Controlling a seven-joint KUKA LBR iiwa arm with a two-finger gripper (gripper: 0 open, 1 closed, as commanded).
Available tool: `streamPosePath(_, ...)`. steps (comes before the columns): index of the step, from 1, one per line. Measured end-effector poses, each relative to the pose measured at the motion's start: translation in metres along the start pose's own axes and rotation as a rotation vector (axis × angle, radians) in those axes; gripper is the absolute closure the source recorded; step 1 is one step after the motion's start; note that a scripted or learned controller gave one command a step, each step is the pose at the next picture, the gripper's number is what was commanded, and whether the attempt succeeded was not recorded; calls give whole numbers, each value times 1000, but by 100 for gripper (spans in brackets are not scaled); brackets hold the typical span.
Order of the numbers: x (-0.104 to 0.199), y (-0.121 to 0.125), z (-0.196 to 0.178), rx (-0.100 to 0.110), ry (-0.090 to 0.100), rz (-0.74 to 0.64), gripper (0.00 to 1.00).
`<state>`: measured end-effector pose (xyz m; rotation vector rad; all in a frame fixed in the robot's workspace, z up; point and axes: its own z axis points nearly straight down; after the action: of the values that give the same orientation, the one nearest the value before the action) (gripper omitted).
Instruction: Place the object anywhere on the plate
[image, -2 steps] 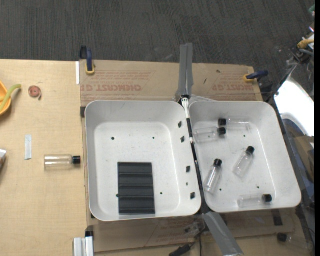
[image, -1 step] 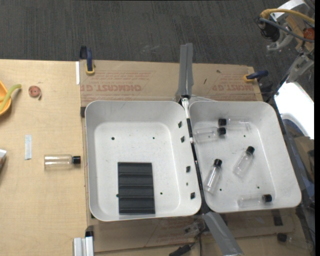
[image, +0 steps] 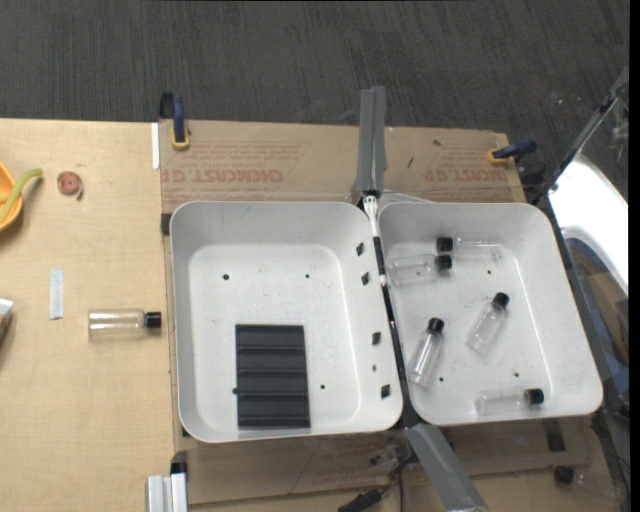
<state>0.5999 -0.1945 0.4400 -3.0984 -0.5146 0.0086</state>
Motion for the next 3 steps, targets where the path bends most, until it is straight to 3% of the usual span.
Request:
streamPosePath(1, 87, -148, 30, -1, 2, 87, 0)
streamPosePath(2, 32, -2, 28, 0, -1, 92, 0)
streamPosePath(3, 69, -47, 41, 0, 0, 128, 0)
